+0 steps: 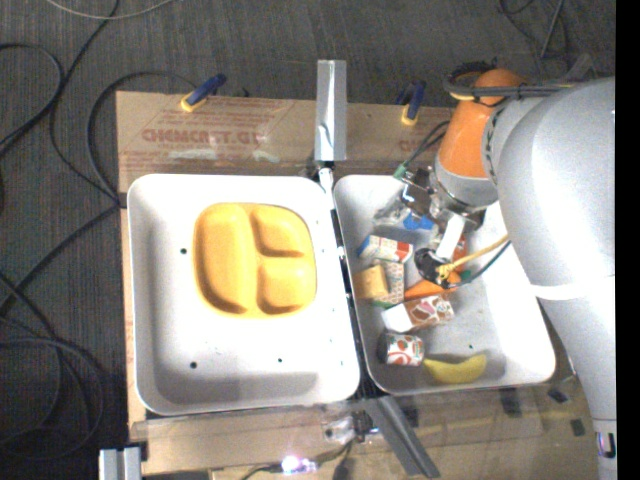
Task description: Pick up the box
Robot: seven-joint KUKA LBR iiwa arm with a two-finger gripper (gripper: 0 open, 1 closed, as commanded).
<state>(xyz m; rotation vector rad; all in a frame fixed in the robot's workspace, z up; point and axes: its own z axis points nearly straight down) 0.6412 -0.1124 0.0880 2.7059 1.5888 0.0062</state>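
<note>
Several items (418,311) crowd the box (386,249) in the right bin (512,320); the tool (412,204), its opening impossible to tell, could snag a neighbour instead.

Small white box (387,247) with blue and red print lay flat, uncrushed, around 10 o'clock from the right bin's (520,360) centre.

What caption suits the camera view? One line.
Arm over the cluttered right bin, banana at its lower edge; yellow tray in the left bin.
</note>
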